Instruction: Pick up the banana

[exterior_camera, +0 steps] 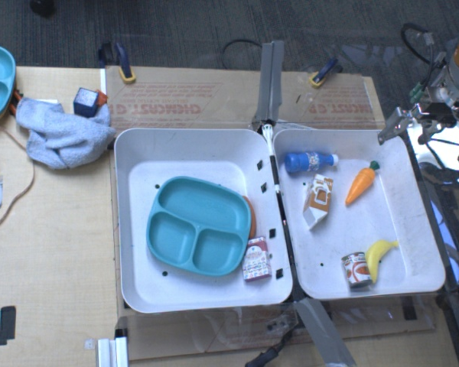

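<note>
Banana (380,255): near right bin's (413,197) front edge, touching small can (356,270). Gripper (402,122): over far right corner; grip state indiscernible. Risk: fingers striking can, nudging banana aside.

banana (380,255) beside can (356,270), right bin (413,205)

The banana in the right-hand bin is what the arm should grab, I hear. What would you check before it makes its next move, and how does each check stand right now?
1. Banana in view in the right bin, near its front: ok.
2. Top of the banana uncovered: ok.
3. Room beside it: not ok; the small can touches its left side.
4. Gripper above the banana: not ok; it sits at the bin's far right corner.
5. Fingers open for a grasp: cannot tell.
6. Carrot and carton apart from the banana: ok.
</note>
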Action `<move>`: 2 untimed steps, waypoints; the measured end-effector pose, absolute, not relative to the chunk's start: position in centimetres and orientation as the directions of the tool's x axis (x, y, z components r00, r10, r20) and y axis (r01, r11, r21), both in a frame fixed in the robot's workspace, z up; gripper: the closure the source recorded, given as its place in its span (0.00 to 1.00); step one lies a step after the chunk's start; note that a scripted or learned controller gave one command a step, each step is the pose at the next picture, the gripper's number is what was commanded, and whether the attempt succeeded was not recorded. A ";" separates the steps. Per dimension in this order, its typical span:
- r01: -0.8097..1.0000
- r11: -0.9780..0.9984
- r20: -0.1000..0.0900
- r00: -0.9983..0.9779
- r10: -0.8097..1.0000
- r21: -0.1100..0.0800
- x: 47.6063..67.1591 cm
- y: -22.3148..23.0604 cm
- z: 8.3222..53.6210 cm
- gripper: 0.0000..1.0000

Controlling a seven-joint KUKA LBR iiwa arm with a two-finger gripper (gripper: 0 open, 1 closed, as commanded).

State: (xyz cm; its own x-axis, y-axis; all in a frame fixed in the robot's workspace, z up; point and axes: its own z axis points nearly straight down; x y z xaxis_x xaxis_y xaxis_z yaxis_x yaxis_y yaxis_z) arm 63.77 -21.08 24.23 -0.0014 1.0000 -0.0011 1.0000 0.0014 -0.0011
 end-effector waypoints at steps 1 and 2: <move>0.999 0.046 0.001 -0.046 0.999 -0.002 56.4 -22.1 13.6 0.00; 1.000 -0.005 0.014 0.005 1.000 -0.007 50.3 -21.3 9.0 0.00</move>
State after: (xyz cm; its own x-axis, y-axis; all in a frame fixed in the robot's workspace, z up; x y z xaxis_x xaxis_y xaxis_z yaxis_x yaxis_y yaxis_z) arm 50.26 -21.34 9.04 0.0053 0.9999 0.0141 1.0000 -0.0052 -0.0066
